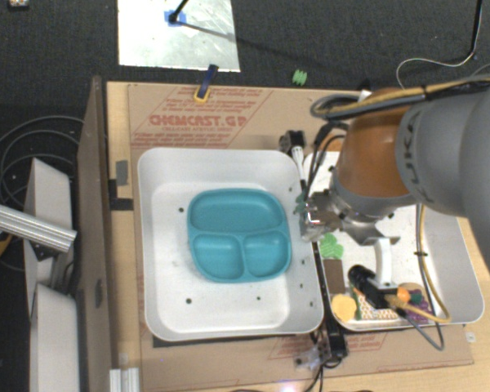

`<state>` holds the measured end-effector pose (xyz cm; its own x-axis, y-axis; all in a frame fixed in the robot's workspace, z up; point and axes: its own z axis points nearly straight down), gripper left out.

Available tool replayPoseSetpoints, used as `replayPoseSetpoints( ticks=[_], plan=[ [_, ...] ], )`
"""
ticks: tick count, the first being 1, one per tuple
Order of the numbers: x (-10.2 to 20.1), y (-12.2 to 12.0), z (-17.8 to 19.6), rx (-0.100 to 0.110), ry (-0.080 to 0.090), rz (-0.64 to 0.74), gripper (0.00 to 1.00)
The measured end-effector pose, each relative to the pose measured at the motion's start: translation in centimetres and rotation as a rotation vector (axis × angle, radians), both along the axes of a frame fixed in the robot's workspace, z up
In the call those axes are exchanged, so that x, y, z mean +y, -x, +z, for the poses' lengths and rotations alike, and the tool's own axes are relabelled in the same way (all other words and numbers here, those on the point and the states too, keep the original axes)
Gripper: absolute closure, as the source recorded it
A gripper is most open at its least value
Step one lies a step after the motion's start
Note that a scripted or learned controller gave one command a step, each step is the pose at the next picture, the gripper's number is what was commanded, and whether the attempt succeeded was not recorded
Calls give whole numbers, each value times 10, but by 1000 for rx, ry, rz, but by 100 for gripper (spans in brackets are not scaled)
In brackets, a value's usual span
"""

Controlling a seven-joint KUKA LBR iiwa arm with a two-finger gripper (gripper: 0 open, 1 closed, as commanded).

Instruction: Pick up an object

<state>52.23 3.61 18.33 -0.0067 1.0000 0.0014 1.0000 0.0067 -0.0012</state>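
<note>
We see the arm reaching in from the right and covering most of the right bin. Its gripper hangs at that bin's left wall, right at the seam between the two bins. We cannot tell whether the gripper is open or closed, and we see nothing held in it.

Just below the gripper lies a small green piece, close to the same wall. A yellow disc sits in the bin's lower left corner, with a huddle of orange and purple bits beside it along the lower rim.

The left bin holds a blue plate with three compartments, lying flat near the middle. We see bare white floor all round it, widest toward the lower and left rims. Both bins rest on a cardboard sheet
</note>
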Motion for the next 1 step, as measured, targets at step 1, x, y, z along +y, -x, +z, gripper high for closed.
replayPoseSetpoints(
  ticks=[1],
  plan=[
    [10, 19, 55, -5, 0, -1, 100]
  ],
)
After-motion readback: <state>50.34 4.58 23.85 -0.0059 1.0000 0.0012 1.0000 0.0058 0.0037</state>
